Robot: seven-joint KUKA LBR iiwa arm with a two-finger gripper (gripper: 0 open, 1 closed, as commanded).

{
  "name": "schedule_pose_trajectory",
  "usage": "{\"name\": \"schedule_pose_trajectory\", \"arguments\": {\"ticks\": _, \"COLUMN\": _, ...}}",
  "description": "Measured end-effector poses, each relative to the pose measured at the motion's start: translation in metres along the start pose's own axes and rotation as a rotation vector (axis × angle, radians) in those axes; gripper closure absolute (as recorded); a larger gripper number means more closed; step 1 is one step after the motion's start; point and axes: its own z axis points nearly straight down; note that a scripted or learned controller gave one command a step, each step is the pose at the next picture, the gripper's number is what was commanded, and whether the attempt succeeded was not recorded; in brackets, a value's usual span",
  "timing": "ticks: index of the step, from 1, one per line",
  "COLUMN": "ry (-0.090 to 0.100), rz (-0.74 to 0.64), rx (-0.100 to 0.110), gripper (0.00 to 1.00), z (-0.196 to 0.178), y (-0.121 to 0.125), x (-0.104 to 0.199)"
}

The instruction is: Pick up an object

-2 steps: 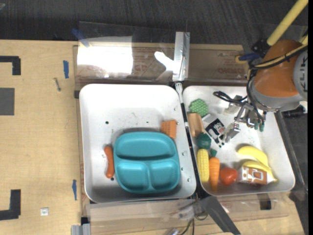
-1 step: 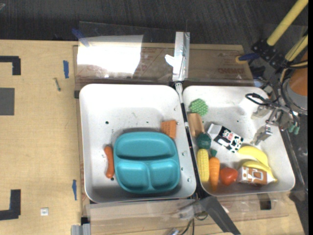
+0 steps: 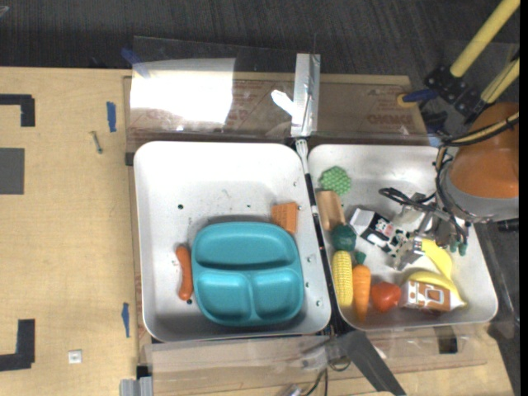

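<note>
Reaching step: tool (image 3: 412, 236) low in right bin (image 3: 483, 304), maybe just over banana (image 3: 436, 260) at five o'clock. Grip hard to see, cannot tell. Next: close, lift.

Robot test bench in a lab, not a home or kitchen; I work over two shallow white bins (image 3: 148, 221) set side by side on a plywood benchtop (image 3: 58, 221); black tape marks (image 3: 21, 110) and blue tape tabs (image 3: 110, 115) laid out on the wood; a clear plastic sheet (image 3: 198, 97) taped behind the bins; dark carpet floor (image 3: 247, 15) beyond; yellow-padded struts with black clamps (image 3: 462, 64) at the far right; contents are toy food (image 3: 342, 277) and a teal divided plate (image 3: 246, 272), plainly props.
</note>
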Motion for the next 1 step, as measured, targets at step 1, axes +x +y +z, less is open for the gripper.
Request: {"name": "schedule_pose_trajectory", "arguments": {"ticks": 1, "ry": -0.013, "rz": -0.001, "rx": -0.001, "gripper": 1.00, "z": -0.0130, "y": 0.0010, "x": -0.0038}}
